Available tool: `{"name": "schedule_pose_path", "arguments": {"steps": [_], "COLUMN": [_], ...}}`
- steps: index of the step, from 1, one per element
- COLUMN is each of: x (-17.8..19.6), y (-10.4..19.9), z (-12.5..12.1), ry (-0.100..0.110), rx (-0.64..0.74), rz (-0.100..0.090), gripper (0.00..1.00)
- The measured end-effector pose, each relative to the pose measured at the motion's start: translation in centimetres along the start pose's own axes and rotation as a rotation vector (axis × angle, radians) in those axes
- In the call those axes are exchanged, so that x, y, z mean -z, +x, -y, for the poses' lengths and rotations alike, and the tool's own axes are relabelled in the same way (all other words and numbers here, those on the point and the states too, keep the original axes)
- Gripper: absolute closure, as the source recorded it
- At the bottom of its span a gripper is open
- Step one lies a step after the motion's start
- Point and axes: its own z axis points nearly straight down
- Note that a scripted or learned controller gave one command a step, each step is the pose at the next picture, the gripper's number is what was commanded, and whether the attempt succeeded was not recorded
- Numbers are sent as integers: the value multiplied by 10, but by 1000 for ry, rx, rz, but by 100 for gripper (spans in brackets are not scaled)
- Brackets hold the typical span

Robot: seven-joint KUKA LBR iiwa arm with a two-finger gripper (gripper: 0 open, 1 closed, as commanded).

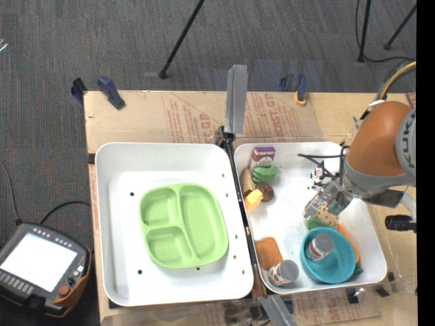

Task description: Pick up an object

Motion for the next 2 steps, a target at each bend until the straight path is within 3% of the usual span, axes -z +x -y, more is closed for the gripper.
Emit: {"name": "schedule_pose_path", "arguments": {"steps": [1, 2], "x": [141, 18], "y": [30, -24], "z": [-85, -22], "ry": [-13, 7], "rx": [80, 153], "rz": [14, -9], "gripper": [100, 100]}}
